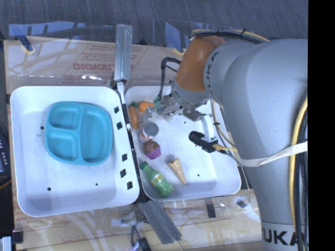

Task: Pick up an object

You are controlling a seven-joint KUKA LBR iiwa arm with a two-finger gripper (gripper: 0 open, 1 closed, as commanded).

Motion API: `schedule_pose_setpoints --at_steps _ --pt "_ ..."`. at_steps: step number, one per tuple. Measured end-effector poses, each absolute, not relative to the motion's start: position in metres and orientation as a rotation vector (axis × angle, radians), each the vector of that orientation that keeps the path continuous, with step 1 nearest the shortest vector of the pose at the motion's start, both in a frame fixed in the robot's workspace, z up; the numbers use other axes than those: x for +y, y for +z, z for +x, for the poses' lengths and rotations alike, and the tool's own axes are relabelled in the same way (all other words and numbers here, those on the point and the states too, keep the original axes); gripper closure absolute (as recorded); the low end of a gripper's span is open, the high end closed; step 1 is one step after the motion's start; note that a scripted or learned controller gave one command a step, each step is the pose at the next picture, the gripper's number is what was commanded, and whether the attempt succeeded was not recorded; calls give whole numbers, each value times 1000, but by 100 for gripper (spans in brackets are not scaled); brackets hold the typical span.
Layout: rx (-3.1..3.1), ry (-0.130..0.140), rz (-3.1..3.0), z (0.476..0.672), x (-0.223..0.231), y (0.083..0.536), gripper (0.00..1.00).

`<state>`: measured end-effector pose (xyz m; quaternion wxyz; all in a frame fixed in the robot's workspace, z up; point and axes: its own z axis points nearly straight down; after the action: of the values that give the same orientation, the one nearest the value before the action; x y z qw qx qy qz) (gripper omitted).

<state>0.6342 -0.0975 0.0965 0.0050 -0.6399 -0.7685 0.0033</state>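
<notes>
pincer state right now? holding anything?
Pincer: cannot be told; it is low over the right bin, beside the orange toy.

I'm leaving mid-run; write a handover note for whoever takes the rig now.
Gripper: at the upper-left part of the right bin, beside the orange pieces; open or shut unclear.
Things: green bottle, cone and purple toy lie in the right bin; blue plate in the left bin.
Done: no object visibly held.
Left: grasp one object and lift it.
</notes>
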Motion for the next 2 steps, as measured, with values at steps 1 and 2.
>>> schedule_pose_setpoints --at_steps 1,2 --pt "-2358 3 -2072 657 -96 90 0" --pt "-2344 6 -2083 590 -106 89 0"
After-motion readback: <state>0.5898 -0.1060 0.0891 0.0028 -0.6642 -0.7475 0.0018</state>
